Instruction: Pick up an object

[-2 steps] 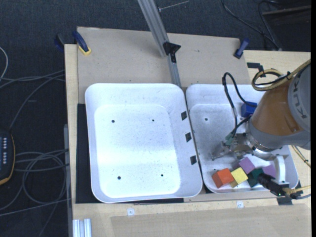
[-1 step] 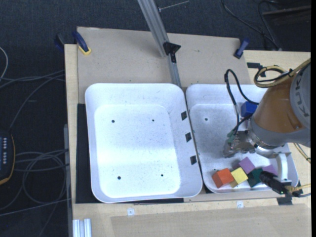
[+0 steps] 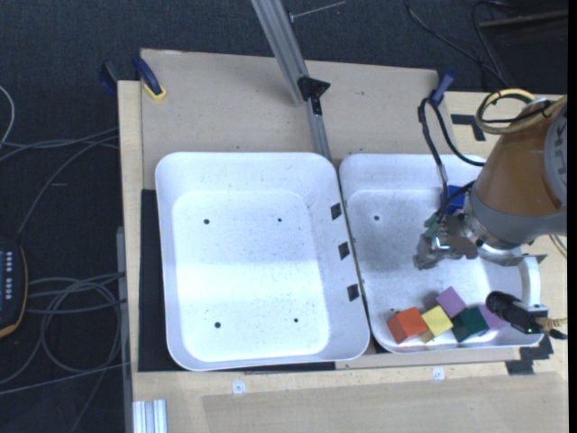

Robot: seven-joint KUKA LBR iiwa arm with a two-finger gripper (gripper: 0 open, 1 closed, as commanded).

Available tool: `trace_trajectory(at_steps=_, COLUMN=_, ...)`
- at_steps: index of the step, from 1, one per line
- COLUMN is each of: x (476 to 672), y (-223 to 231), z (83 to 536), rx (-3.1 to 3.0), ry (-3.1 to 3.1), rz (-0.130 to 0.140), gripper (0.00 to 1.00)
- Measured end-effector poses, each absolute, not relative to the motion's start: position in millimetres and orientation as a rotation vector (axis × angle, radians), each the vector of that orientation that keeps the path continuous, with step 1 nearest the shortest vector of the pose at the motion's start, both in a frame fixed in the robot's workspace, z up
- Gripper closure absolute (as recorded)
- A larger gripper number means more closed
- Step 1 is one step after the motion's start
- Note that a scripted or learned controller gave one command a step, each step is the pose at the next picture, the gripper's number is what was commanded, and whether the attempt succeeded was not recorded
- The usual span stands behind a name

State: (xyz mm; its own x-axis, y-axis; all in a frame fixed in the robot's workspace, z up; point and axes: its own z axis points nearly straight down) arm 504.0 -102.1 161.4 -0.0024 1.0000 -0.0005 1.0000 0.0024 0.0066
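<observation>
Grey arm with orange band reaching in from the right, gripper (image 3: 433, 251) hovering over the right bin (image 3: 383, 197), its grip impossible to tell, orange block (image 3: 407, 324), yellow block (image 3: 437, 320), purple block (image 3: 451, 299), green block (image 3: 469, 324) clustered in that bin's near right corner, left bin (image 3: 180, 242) alongside

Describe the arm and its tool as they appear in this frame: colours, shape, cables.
The arm is a bulky rounded body with a broad orange band over a grey segment. Black cables run along it, with a pale looped cable near its top. The tool is a small metallic grey piece with a blue part just behind it.
</observation>
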Motion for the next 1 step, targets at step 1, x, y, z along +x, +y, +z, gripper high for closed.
trace_trajectory(at_steps=1, x=505.9, y=-101.9, z=213.2, rx=2.215, ry=2.22, rz=0.007, gripper=1.0)
